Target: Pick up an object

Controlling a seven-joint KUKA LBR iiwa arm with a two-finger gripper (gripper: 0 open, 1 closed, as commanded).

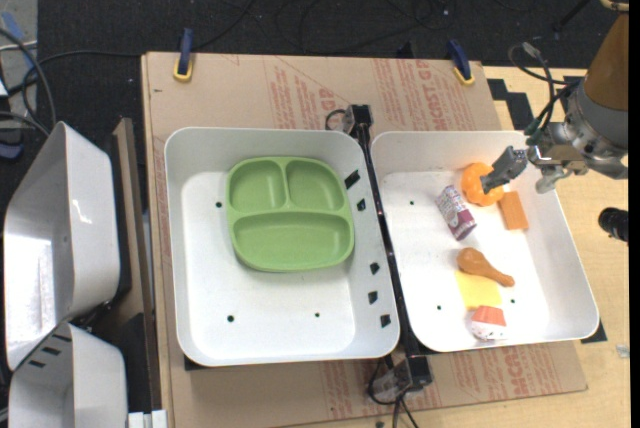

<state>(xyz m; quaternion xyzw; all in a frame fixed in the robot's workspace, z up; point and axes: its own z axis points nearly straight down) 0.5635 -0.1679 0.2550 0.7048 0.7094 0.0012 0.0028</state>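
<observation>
My gripper (525,174) hangs over the upper right part of the right bin (575,268), open, with nothing between its fingers. Its left finger (501,173) overlaps the edge of an orange round fruit (475,186). An orange block (513,211) lies just below the gripper. A purple can (455,213) lies left of the block. Lower in the bin rest a brown drumstick-shaped toy (484,266), a yellow piece (478,292) and a small red and white item (487,321).
The left bin (185,246) holds a green divided plate (290,214). A black divider with clips (372,216) runs between the bins. White containers (55,236) stand off the bench at the left. Clamps (183,66) grip the back edge of the board.
</observation>
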